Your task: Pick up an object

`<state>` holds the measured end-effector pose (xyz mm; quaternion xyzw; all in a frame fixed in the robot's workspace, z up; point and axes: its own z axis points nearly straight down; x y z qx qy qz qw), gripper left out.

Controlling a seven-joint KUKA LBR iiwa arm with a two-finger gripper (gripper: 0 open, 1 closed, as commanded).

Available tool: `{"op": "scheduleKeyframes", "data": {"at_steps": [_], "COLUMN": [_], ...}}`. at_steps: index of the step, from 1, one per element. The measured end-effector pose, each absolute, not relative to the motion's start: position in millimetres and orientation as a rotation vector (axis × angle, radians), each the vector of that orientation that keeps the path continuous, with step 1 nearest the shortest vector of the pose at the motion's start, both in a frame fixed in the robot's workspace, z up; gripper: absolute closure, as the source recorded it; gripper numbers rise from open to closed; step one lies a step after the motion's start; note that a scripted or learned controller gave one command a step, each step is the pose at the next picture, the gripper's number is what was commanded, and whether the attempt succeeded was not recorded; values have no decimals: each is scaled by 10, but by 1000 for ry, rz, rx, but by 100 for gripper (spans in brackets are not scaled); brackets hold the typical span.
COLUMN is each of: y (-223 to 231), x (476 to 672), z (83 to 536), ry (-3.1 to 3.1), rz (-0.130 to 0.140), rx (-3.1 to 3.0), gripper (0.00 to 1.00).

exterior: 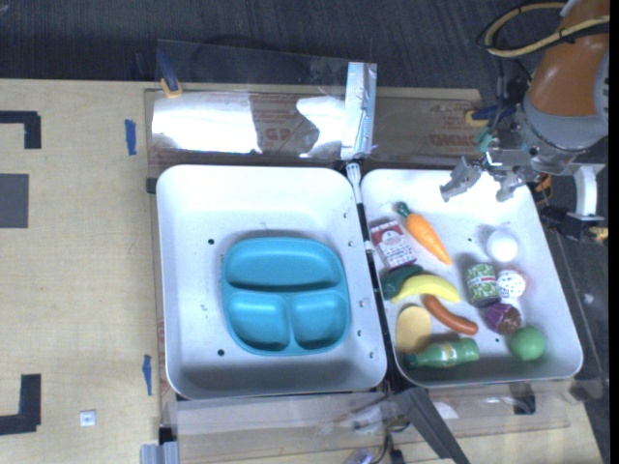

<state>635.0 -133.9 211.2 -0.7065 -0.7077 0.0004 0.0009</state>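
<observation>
Right bin [551, 259] holds the candidates, all toy food, crowded toward its lower half. Carrot [426, 235] lies slanted near the upper left, its green top up-left, just beside a small red-and-white packet [392, 245]. Below them: banana [426, 288], a red sausage-like piece [450, 314], a yellow lump [413, 329], a green bottle-shaped piece [443, 355]. Along the right side: a white ball [501, 246], a green can [481, 283], a purple item [501, 315], a green ball [527, 343].

My hand [481, 180] hovers over the bin's upper edge, fingers spread apart with nothing between them. Carrot and white ball are nearest, both below it and apart from it.

Risks as I judge them: the lower pile is packed, pieces touching or overlapping, so a descent there could wedge a finger on a neighbour or nudge things aside without a grip. The white ball sits alone but may roll off the fingertips. The carrot tapers; closing near the tip could squeeze it out. Its exact tilt against the packet is hard to read from this slant.

Left bin [184, 288] carries a blue divided tray [285, 293], well apart, on the counter [77, 259].
</observation>
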Motion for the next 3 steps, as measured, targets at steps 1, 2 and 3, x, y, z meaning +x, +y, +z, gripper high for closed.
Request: {"op": "scheduleKeyframes", "data": {"at_steps": [1,2,3], "y": [-1254,-1249,-596], "x": [6274,6274,6620], "z": [966,1058,1817], "ry": [-2283,-2283,-2248], "rz": [-4,-4,16], "rx": [-2165,-2165,-2173], "gripper": [0,100,100]}}
